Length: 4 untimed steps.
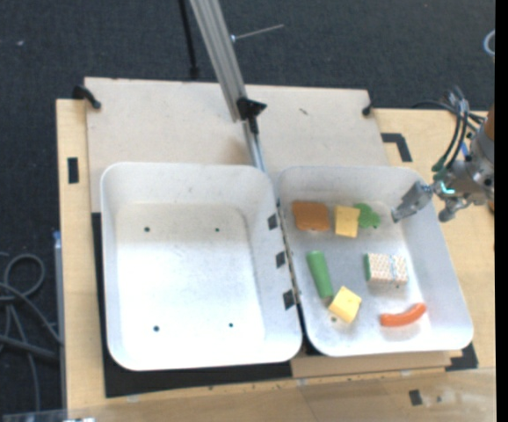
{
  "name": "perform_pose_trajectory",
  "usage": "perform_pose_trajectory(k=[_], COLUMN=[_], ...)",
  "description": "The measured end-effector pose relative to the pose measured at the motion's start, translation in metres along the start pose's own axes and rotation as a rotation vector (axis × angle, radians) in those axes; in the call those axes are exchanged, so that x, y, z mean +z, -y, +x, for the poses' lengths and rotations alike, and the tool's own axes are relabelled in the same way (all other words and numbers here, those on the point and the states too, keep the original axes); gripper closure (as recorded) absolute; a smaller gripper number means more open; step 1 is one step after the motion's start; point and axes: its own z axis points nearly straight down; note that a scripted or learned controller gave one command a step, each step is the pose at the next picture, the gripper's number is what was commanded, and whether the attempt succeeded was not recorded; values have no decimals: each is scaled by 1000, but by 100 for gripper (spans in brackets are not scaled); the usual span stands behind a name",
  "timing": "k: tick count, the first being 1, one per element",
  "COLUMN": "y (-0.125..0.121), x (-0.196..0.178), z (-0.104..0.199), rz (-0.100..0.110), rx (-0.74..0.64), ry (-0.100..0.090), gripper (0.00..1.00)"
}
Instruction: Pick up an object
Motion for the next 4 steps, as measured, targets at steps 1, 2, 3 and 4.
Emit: perform_pose_trajectory(k=[1,2,3,4], y=[-1,4,10,8], x=[-2,60,120,160], z=[0,-4,0,-5], rz=[-4,3,3,-11], rx=[-1,5,6,9], ry=[1,3,2,11], gripper=[0,0,0,0])
